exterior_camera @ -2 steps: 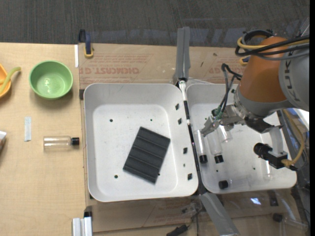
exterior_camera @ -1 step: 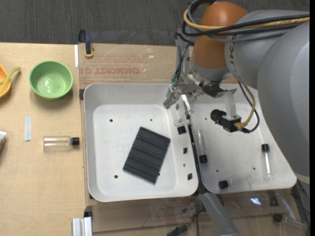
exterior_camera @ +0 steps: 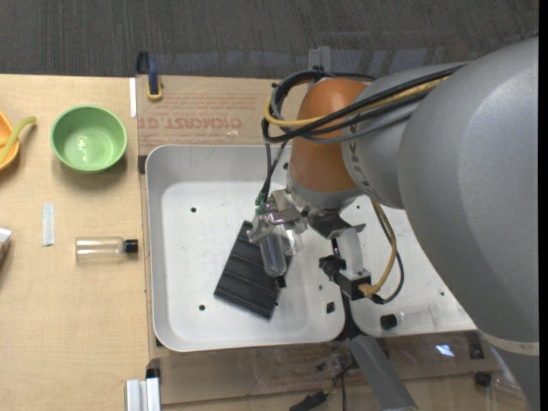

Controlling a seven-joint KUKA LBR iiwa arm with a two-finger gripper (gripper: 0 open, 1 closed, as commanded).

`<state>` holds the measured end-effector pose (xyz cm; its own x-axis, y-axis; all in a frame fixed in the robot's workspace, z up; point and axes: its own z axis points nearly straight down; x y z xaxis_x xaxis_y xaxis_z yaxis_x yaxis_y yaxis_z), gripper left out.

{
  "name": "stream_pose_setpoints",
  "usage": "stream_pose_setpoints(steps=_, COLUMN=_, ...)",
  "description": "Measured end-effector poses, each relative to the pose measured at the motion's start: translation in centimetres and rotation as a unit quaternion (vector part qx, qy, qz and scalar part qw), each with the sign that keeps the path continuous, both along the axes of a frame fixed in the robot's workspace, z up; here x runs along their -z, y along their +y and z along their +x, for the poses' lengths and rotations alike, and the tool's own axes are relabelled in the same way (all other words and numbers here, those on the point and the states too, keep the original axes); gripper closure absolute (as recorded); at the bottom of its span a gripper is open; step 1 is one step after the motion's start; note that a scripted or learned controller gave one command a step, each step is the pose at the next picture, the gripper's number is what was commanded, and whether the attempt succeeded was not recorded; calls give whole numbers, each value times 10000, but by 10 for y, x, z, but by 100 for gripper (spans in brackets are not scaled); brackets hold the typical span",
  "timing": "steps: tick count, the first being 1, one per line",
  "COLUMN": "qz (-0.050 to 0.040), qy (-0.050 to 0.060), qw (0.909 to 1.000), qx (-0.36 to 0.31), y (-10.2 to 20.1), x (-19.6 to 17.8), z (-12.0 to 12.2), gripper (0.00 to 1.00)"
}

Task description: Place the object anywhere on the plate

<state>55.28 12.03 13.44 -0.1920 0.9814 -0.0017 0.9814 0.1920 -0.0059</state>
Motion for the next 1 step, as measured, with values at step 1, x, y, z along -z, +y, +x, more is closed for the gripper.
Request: stream_pose_setpoints(steps=1, qz=2, qy=2, qw=9974, qx=-722, y=87, x=10, z=-64, gripper=100)
